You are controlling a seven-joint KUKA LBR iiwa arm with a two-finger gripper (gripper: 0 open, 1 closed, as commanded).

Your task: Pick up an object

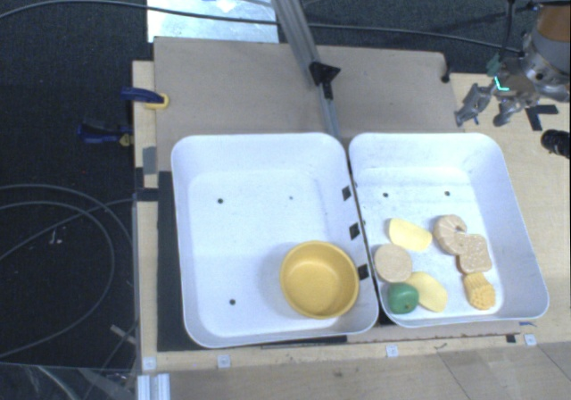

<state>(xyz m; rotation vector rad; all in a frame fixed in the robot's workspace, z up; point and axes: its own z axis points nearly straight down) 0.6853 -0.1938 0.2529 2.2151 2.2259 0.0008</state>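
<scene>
Looking down from the fixed camera, you are seeing the arm (546,28) cut off at the right edge, so most of it is lying outside the frame. The gripper (489,109) is hanging over bare bench beyond the far right corner of the right bin (500,162), well apart from every object. Its two fingers are standing spread, with nothing between them.

Counting bins: two are sitting side by side, touching along their shared rim. The left bin (232,202) is carrying one yellow bowl (319,279), upright, near its front right corner.

The right bin is holding seven small food-like pieces, all clustered toward its front half: one yellow oval piece (409,234), one round tan piece (393,262), one green piece (403,298), one second yellow piece (432,292) just beside the green one, one tan ring-shaped piece (449,232), one tan waffle-like square (475,254) overlapping the ring, and one yellow corn-like piece (480,290). Their exact kinds are proving hard to make out at this sharpness.

One blue-and-yellow clamp (143,97) is gripping the bench's left edge.
</scene>
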